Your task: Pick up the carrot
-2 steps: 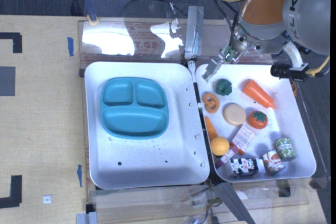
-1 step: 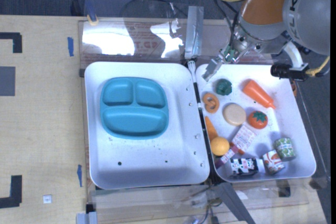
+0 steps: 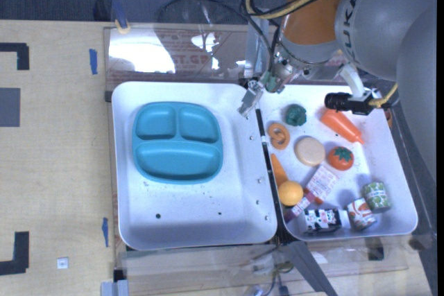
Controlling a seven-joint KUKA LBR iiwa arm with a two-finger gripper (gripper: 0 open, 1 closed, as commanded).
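Two shallow white bins sat side by side on the pale wood-grain tabletop [image 3: 48, 170]. The left bin [image 3: 187, 218] held a smooth teal plate [image 3: 177, 142] with three rounded compartments. The right bin [image 3: 399, 218] held a jumble of small things: the carrot [image 3: 341, 124], a tapered orange cone, lay near its far right, just right of a dark green lump [image 3: 297, 115] and just beyond a round tomato [image 3: 340, 158]. A tan disc [image 3: 309, 150], an orange ring [image 3: 279, 135], a yellow ball [image 3: 290, 193] and small printed cans [image 3: 368, 206] lay nearer. The end effector [image 3: 251, 95] hung over the far end of the divide between the bins, well left of the carrot; whether it was open I could not tell, and nothing showed in its grip.
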